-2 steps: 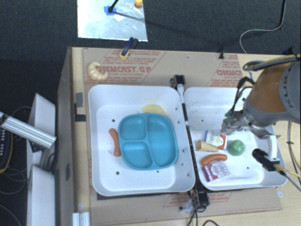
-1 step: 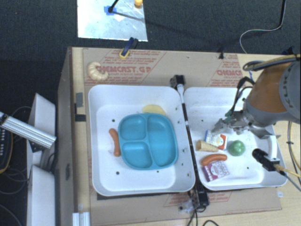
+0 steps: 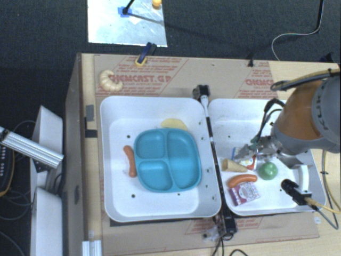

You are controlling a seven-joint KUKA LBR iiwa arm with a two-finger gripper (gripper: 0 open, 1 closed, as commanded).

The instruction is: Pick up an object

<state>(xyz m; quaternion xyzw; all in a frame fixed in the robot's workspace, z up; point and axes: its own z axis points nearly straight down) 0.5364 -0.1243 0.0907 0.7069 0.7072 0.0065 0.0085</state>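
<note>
My gripper [image 3: 249, 154] hangs low over the middle of the right bin [image 3: 234, 116], reaching in from the right. Just below and left of it lies a tan wedge-shaped piece [image 3: 233, 166]. A green ball [image 3: 268, 170] rests close to the gripper's right side. An orange-red sausage [image 3: 242, 180] lies in front of the wedge, and a dark red and white packet [image 3: 246, 193] sits near the bin's front wall. A small red and white bit shows right under the gripper, too small to identify.
The left bin [image 3: 120, 116] bears a blue divided plate [image 3: 168, 160], an orange sausage [image 3: 130, 161] to its left and a pale yellow piece [image 3: 174, 124] behind it. A cream curled object [image 3: 109, 79] lies on the bench behind the bins.
</note>
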